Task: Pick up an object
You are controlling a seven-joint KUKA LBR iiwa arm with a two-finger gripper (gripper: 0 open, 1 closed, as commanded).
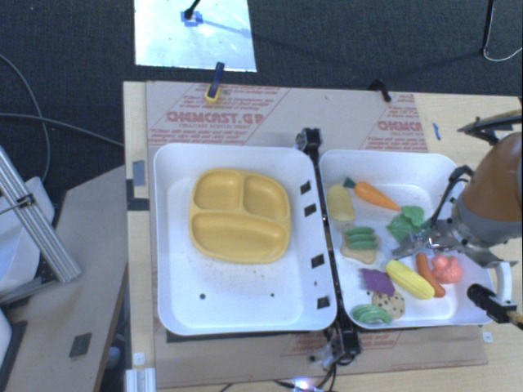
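The gripper (425, 242) sits low in the right bin (384, 166), its metal fingers reaching left from the grey wrist and orange band of the arm (490, 198). Whether the fingers are spread or pressed together cannot be told at this size; nothing is plainly pinched between them. They lie just beside a crinkled green leafy piece (406, 221), with a small orange sausage shape (428, 273) and a soft pink lump (447, 268) near below.

Out from there, the right bin holds a scatter of smooth, plastic-looking toy foods: 1 yellow corn cob (409, 279) lying at a slant, 1 purple piece (377, 282) touching its left end, 1 speckled tan cookie (392, 304), 1 green ridged curl (369, 315) at the front wall, 1 green striped piece (360, 237) resting on a tan slice (361, 253), 1 pale yellow oblong (340, 204) and 1 orange carrot (376, 194) with a green tip toward the back.

The left bin (176, 300) holds 1 yellow tray (240, 216), rounded, glossy, divided into 3 compartments. Both bins are shallow, white and rounded at the corners, 2 in all, joined by a black hinge strip (320, 235).

They rest on a flat brown cardboard sheet (253, 109) printed in red; "CHEMCAST GP" reads at the left, and the repeat at the right is partly hidden. A yellow-and-blue clamp (215, 84) sits at its far edge.
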